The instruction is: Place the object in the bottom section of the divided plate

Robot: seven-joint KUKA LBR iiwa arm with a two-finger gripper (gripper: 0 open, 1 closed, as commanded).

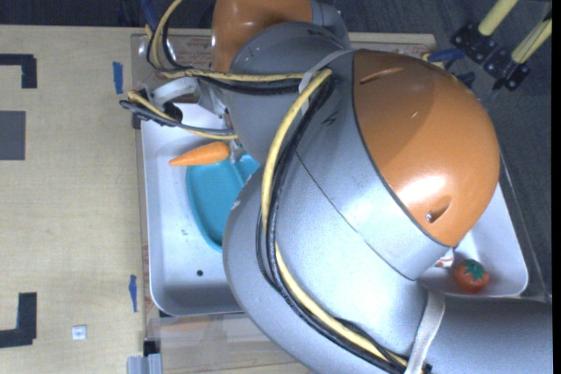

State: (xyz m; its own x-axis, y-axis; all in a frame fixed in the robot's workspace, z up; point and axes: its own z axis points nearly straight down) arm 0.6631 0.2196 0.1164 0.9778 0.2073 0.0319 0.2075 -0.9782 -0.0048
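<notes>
A small orange carrot [200, 155] lies at the upper edge of the light blue divided plate [213, 199] in the left white bin [162, 215]. Only the plate's left part shows; the rest sits under the arm [368, 188]. The big grey and orange arm covers most of both bins and hides the gripper's fingers. The wrist end with its cables reaches toward the upper left corner of the bin, just above the carrot.
A small orange-red fruit with a green top [471, 275] lies in the right bin near its lower right corner. Yellow and black cables [175, 17] loop over the bin's top edge. A wooden bench surface [61, 188] lies to the left.
</notes>
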